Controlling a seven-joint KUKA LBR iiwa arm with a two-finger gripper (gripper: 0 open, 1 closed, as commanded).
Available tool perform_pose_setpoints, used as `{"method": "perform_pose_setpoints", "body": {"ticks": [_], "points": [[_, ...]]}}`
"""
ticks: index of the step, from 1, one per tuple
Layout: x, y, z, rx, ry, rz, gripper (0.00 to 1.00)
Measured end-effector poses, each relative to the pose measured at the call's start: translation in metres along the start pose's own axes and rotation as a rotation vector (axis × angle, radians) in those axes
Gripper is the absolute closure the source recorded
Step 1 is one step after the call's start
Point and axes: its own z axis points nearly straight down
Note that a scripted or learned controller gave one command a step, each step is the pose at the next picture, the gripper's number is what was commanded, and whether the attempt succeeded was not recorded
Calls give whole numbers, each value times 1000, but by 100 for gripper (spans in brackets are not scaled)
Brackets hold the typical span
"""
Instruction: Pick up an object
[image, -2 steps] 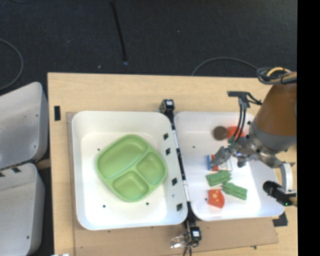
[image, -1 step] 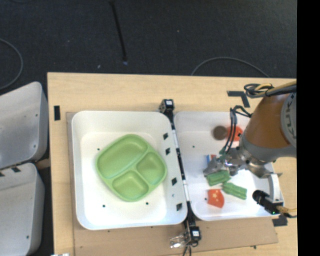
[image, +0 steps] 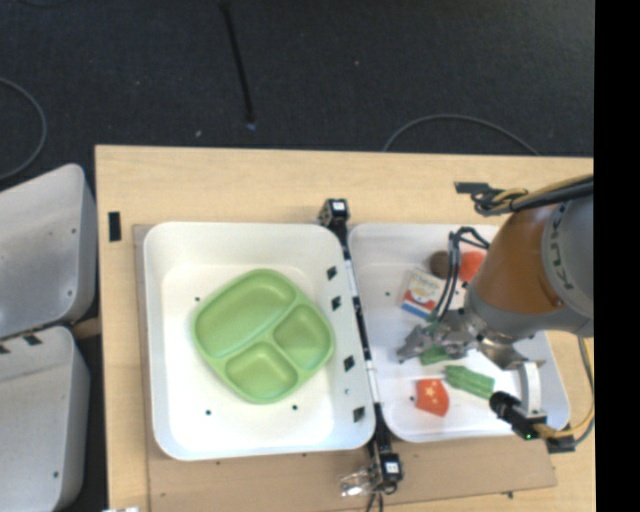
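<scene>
Green object (image: 437, 354) just beside end effector (image: 412, 347) in right bin (image: 395, 420); finger state unclear.

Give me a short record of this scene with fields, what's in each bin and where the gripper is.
left bin: green divided plate
right bin: red block, green object, small carton, orange item, brown round item
gripper: low in the right bin, beside the carton
grasp: cannot tell

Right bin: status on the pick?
Gripper low in right bin, fingers unclear. Green piece and red block loose beside it. Green tray in left bin.
</scene>
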Motion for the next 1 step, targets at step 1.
{"method": "perform_pose_setpoints", "body": {"ticks": [1], "points": [[-3, 2, -14, -8, -3, 10, 100]]}}
